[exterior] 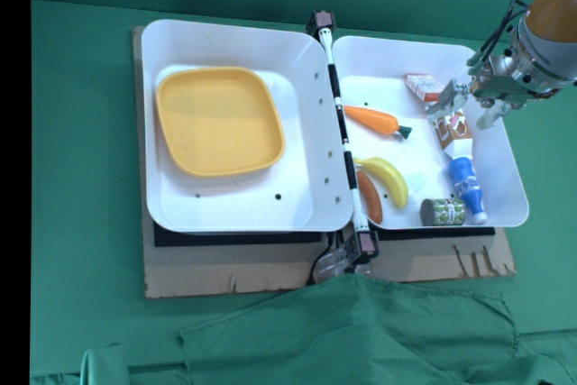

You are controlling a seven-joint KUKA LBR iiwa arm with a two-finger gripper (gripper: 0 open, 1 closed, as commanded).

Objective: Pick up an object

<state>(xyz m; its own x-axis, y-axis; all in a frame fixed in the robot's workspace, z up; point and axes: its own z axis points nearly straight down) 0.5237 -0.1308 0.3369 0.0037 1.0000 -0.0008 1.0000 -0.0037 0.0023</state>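
Observation:
The right bin [374, 75] holds a carrot [372, 120], a banana [388, 177], a sausage [370, 197], a green can [442, 212], a blue and white bottle [466, 185], a red and white box [424, 87] and a brown packet [454, 130]. My gripper [469, 105] hangs over the right part of that bin, just above the brown packet and beside the red and white box. Its fingers stand apart with nothing between them.
The left bin [306, 104] bears a yellow square plate [218, 119]. A bar with black clamps [335, 95] runs between the bins. Both bins rest on a cardboard sheet [234, 270] over green cloth, which is folded at the front [361, 329].

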